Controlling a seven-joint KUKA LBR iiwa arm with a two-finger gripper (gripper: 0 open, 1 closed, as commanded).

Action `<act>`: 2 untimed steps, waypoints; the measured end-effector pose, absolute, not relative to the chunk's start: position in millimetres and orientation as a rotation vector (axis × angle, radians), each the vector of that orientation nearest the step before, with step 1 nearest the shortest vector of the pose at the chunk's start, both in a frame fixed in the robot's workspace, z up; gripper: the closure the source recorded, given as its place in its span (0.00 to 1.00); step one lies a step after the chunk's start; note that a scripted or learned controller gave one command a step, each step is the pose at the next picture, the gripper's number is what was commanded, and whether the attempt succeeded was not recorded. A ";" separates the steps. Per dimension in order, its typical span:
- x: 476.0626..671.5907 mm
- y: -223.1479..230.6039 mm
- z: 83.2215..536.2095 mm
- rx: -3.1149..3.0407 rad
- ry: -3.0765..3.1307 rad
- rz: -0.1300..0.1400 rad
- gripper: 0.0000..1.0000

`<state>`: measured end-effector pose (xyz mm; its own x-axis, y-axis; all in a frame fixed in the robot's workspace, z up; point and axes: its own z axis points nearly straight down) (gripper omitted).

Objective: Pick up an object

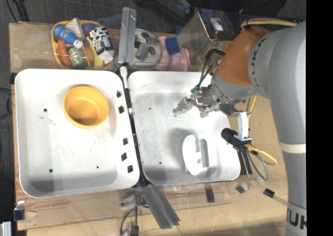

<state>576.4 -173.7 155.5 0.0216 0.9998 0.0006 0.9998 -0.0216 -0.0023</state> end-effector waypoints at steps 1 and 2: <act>523.0 -188.7 95.0 -2.104 -2.328 0.002 0.00; 531.1 -125.0 91.0 -2.003 -2.414 0.002 0.00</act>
<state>531.1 -125.0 91.0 -0.1845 0.9828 0.0024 0.9828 0.1845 -0.0039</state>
